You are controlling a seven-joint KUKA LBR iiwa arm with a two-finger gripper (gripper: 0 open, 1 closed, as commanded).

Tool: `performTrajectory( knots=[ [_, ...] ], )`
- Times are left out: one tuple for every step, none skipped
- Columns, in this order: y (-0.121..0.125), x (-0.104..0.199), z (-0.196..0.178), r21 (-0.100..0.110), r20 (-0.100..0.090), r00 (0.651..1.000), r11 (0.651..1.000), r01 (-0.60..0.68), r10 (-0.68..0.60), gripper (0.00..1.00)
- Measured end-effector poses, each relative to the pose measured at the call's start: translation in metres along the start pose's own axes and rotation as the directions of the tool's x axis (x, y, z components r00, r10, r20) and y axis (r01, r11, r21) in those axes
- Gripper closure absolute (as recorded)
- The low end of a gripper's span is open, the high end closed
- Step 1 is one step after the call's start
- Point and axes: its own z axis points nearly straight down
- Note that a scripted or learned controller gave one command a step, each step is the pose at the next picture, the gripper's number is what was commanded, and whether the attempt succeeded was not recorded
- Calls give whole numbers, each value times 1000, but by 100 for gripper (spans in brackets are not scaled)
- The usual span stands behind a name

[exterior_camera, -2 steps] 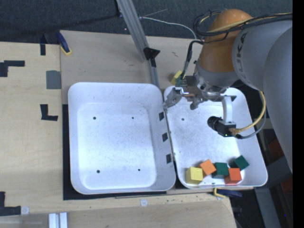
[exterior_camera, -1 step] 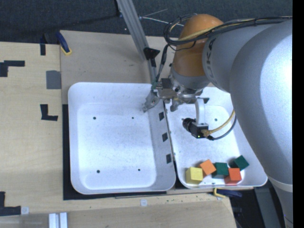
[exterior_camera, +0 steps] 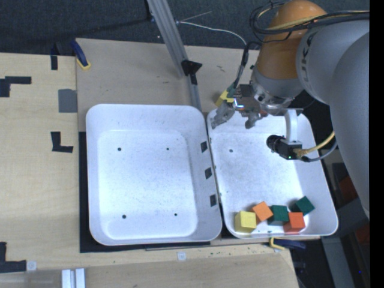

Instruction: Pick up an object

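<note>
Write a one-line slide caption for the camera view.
Open gripper poised at the right bin's far edge, coloured blocks clustered in its near corner.

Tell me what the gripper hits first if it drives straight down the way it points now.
Most likely the bare floor of the right bin near its far edge. The gripper hangs there, well away from the blocks at the near end; depth is uncertain.

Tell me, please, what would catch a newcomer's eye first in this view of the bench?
Most likely the big grey arm with its orange band, reaching in from the right and hanging its gripper over the far edge of the right bin. Next, the cluster of coloured blocks in that bin's near corner: a yellow block, two orange blocks and two green blocks. The left bin lies beside it.
</note>
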Motion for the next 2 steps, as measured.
performTrajectory(
  knots=[
    [-1, 5, -7, 5, -1, 1000, 1000, 6, -6, 100],
    [44, 54, 42, 7, -3, 1000, 1000, 10, -10, 100]
  ],
)
